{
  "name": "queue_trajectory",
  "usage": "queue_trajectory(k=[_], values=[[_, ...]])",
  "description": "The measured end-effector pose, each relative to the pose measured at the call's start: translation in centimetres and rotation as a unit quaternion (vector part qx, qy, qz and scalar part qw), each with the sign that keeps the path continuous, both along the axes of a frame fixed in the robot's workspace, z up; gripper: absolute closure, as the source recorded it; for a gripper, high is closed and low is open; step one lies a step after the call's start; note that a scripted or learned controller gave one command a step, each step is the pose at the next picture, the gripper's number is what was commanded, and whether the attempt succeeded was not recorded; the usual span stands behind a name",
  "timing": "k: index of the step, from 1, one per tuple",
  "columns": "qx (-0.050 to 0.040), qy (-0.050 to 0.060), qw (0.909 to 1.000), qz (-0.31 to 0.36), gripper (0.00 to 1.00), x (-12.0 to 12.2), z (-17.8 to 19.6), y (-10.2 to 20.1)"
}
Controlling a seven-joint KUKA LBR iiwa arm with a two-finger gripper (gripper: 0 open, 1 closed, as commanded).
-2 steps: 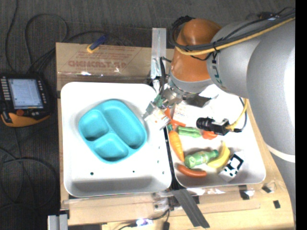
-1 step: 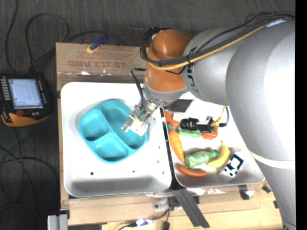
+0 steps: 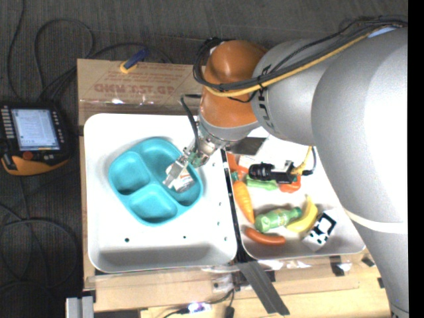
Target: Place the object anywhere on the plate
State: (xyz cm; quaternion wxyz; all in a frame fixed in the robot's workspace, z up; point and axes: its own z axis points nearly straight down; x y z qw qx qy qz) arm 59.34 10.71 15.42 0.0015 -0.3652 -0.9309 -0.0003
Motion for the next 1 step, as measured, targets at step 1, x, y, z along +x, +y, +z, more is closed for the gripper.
queue_trajectory(k=[1], values=[[0.0009, -0.001, 0.9978, -0.066, 0.00, 0.27, -3.15, 5.42]])
